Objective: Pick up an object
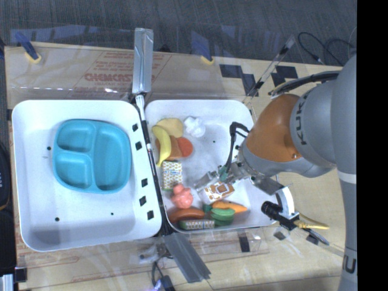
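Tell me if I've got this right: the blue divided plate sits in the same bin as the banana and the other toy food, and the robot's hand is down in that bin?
Not quite. The camera view shows the blue divided plate in the left bin, apart from the food. The banana and other toy food lie in the right bin, where the hand is.

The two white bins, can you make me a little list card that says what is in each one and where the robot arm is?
left bin: a blue tray with three sections
right bin: a banana, a pink toy, a carrot, a small printed packet and more small toys
arm: grey with an orange band, reaching over the right bin
gripper: low, just above the printed packet
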You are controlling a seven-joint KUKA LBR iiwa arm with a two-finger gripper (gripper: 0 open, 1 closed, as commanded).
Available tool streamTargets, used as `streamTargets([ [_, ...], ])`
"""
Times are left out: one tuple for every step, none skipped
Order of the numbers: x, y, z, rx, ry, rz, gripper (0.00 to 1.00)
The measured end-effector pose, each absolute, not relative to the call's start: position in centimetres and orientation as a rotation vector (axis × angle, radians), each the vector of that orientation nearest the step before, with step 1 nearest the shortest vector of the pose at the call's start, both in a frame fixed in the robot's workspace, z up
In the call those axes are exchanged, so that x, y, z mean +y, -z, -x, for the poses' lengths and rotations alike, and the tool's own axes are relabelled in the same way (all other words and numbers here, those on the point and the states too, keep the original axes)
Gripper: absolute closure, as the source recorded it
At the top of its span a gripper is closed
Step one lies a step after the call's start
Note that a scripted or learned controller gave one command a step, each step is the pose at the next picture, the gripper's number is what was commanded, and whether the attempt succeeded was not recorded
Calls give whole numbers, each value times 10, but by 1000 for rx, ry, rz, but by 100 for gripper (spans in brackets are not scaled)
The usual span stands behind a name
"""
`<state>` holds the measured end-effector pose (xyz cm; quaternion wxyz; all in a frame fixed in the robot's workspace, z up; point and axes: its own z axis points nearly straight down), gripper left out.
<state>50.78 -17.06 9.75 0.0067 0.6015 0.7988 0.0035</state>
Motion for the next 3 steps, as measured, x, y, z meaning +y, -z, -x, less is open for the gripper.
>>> streamTargets([
  [-139, -94, -496, 2565, -3, -1802, 0],
  [-128, -205, -477, 2393, 1, -2036, 0],
  [-127, -120, -485, 2294, -18, -2102, 0],
])
